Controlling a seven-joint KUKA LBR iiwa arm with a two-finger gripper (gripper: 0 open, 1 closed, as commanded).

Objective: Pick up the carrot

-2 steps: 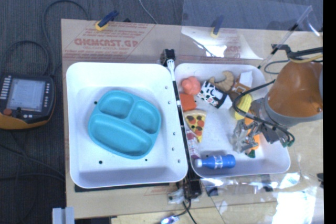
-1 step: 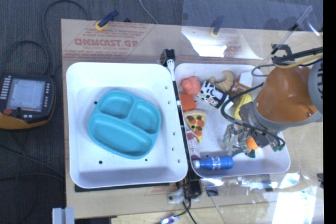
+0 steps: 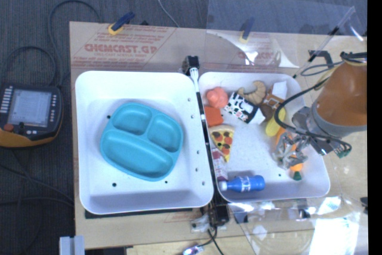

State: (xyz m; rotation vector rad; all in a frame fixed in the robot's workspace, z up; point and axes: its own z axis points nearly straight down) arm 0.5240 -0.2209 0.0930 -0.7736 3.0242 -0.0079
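Observation:
The carrot (image 3: pixel 296 171) lies near the right wall of the right bin (image 3: pixel 253 155). It is orange with a green end toward the front, and its middle is hidden under my gripper. A second orange bit (image 3: pixel 279 140) shows at the gripper's left and seems to be the carrot's other end. My gripper (image 3: pixel 290 153) hangs low over the carrot, below the arm's orange band (image 3: pixel 346 98). I cannot tell whether it touches the carrot.
The right bin also holds a pizza slice (image 3: pixel 222 139), a blue bottle (image 3: pixel 246 183) at the front, a cow-patterned piece (image 3: pixel 242 108), a yellow piece (image 3: pixel 273 125), an orange block (image 3: pixel 213 115) and a brown biscuit (image 3: pixel 258 89). The left bin (image 3: pixel 89 89) holds a blue sectioned plate (image 3: pixel 142 139).

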